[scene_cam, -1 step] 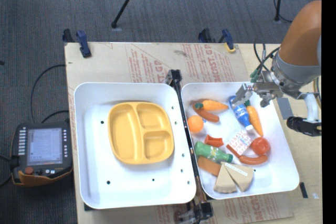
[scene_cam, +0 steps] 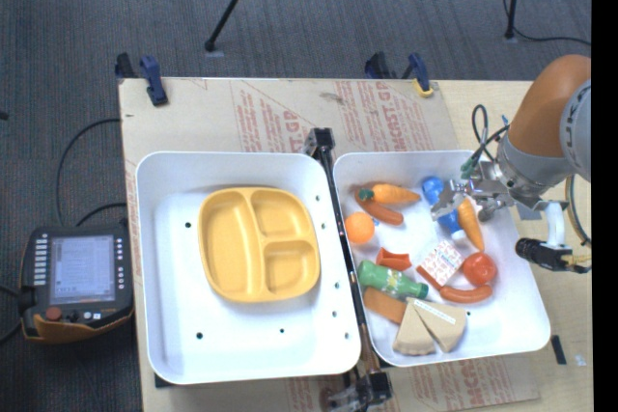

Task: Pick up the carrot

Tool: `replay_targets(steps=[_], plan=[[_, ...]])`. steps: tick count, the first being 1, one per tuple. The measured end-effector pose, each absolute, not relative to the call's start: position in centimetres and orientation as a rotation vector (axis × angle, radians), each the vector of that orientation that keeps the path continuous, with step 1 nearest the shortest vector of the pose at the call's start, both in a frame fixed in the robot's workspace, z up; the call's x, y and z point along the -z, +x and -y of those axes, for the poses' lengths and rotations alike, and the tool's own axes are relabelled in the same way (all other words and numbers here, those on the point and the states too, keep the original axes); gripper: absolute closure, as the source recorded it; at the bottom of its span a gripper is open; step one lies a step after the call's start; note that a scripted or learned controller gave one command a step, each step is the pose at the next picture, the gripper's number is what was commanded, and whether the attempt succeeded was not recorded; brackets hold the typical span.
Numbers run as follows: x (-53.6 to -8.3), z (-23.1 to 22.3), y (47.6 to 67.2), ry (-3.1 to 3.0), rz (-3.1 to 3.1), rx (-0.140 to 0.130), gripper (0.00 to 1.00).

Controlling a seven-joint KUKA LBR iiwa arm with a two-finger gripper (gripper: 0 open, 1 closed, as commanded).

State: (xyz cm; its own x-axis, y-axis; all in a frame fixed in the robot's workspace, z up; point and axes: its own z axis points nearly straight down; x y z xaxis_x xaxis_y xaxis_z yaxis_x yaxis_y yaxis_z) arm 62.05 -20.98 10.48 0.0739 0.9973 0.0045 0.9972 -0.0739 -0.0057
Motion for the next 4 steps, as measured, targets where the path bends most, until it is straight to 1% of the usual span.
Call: replay_targets(steps=[1,2,3,4], plan=[[-11.7,21.0,62.1,-2.293,2.129,-0.001,1.0],[-9.3,21.0,60.1,-2.02,2.412,0.006,1.0],[-14.5,14.9,56.5,-2.258,2.18,0.0,1.0],[-8.7,19.4,50.4,-1.899,2.5,0.0,1.0]])
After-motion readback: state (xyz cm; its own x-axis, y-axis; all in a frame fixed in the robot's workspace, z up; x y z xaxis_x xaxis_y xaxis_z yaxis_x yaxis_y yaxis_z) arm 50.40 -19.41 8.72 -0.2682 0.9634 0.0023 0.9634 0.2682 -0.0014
